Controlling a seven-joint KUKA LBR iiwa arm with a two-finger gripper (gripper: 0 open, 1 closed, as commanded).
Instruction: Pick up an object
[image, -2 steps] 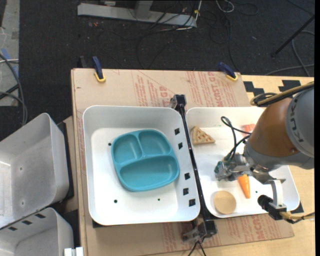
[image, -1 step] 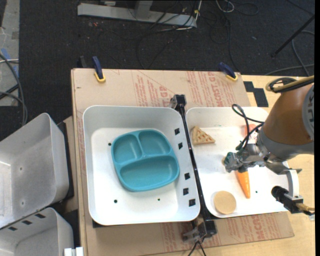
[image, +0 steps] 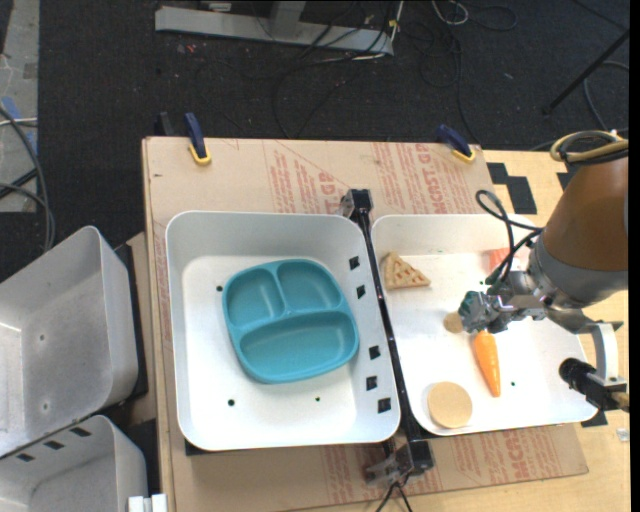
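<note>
We hover our gripper (image: 478, 312) low over the carrot (image: 487, 364) top to grab it; jaw state unclear.

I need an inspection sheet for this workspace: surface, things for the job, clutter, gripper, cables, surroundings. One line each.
Surface: bench bearing left bin and right bin.
Job's things: carrot, waffle piece, round cookie in right bin; blue divided plate in left bin.
Clutter: nothing seen.
Gripper: gripper low over right bin, above the carrot's top.
Cables: black cables at the arm; more on the floor.
Surroundings: white tubs at left.
</note>
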